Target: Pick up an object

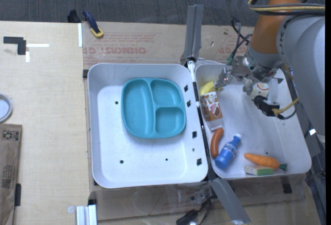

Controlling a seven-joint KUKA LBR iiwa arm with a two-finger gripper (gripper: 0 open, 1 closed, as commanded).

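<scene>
Pale wood and brown cardboard cover the bench (46, 89), with two shallow white bins set side by side on it and a dark carpeted floor beyond.

Nearest the camera, at the bottom of the right bin (289, 131), a carrot (264, 160) lies on its side, and just below it, touching or nearly so, sits a small green and white block (258, 170). To their left a blue bottle (227, 151) with a white cap lies tilted, its cap pointing up and right. Just beside the bottle, against the bin's left wall, lies a reddish sausage (216, 141). Farther up the same wall rests a brown and white packet (210, 106), and above it a yellow banana (207, 87) near the bin's top left corner.

The left bin (103, 131) holds a teal divided plate (153, 107) with three compartments, lying flat towards the bin's upper middle.

At the far end of the right bin the gripper (234, 75) hangs over the upper part of the bin, to the right of the banana and apart from it. Whether its jaws are apart or together cannot be told from this angle, and nothing is seen between them. Behind it rise the orange band (269, 17) and the grey arm (310, 48), reaching in from the right.

Farthest back, a yellow and blue clamp (93, 25) lies on the cardboard.
</scene>
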